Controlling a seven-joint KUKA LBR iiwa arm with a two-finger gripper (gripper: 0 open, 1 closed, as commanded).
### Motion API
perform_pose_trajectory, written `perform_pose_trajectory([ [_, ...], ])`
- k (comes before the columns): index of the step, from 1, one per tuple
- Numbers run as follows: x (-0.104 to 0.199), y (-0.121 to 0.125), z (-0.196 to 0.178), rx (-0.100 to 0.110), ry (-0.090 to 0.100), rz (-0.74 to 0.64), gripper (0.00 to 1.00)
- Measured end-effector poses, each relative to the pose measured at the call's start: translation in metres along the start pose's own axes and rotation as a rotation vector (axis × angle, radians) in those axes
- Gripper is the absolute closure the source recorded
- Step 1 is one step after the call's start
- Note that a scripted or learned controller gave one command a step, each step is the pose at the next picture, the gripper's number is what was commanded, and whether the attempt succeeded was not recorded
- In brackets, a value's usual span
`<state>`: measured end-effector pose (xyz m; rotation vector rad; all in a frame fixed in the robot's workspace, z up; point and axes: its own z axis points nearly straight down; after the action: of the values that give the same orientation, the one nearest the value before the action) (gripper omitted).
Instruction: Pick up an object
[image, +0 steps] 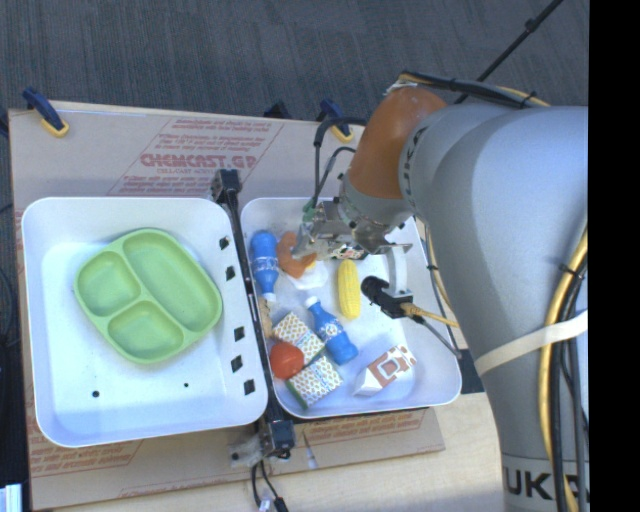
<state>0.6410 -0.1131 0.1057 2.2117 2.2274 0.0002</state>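
Grey arm (500, 250) looms closest, reaching in from the right with an orange band (385, 145) above the wrist. Its gripper (322, 235) hangs over the far part of the right bin (425, 350); whether it is released or clenched cannot be told. An orange lump (296, 260) lies just beside it, next to a blue bottle (263, 262) along the bin's left wall. A corn cob (348, 288) lies to the right of the lump. Nearer are a smaller blue bottle (331, 332), a red ball (286, 359), two patterned boxes (316, 380) and a white carton (386, 369). The left bin (60, 380) holds a green divided plate (148, 294). Both bins sit on printed cardboard (200, 150), held by a blue clamp (45, 110) at its far left corner. Dark carpet (150, 50) lies beyond.
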Motion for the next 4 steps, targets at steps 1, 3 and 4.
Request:
perform_pose_trajectory([
  [1,-0.002,0.017,-0.126,0.0,0.001,0.001,1.0],
  [3,-0.049,0.021,-0.007,-0.018,-0.005,-0.001,0.0],
  [4,-0.049,0.022,0.0,-0.023,-0.013,0.002,0.0],
])
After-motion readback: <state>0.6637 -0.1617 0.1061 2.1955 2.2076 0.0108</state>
